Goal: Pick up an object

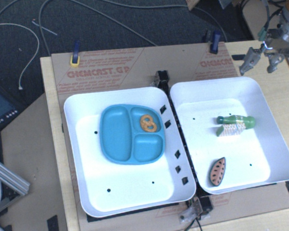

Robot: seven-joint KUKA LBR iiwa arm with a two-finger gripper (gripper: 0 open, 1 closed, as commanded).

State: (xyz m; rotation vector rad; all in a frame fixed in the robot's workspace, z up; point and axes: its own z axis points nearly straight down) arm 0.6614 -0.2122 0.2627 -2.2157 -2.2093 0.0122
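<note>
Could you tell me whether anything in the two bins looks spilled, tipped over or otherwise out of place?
Nothing looks spilled or broken. The green bottle lies on its side in the right bin, and a brown slice lies flat nearer the front. In the left bin, the pretzel sits in the blue tray.

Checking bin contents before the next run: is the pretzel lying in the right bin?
No, the pretzel lies in a compartment of the blue tray in the left bin.
</note>
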